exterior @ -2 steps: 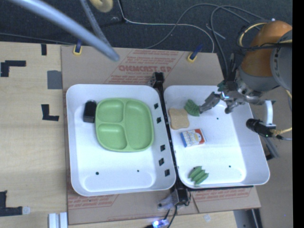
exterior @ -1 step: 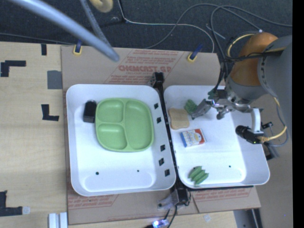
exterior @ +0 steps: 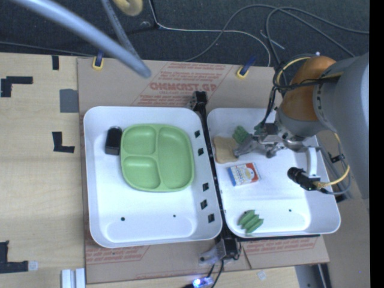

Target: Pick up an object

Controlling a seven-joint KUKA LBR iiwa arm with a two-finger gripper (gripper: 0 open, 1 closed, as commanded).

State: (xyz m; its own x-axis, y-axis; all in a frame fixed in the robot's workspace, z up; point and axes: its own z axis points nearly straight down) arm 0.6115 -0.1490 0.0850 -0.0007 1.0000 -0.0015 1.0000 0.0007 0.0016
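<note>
Reaching in from frame right: grey arm's hand (exterior: 249, 144) hovering low over the right bin (exterior: 312, 221), beside a green object (exterior: 240, 134) and tan piece (exterior: 223, 150), probably lining up a grasp; finger state impossible to tell.

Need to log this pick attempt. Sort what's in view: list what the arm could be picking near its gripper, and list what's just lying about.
In play, right bin:
gripper
small green piece at the gripper
tan object beside it
small printed box
green pods

Lying about, left bin:
green divided plate
black block
</note>
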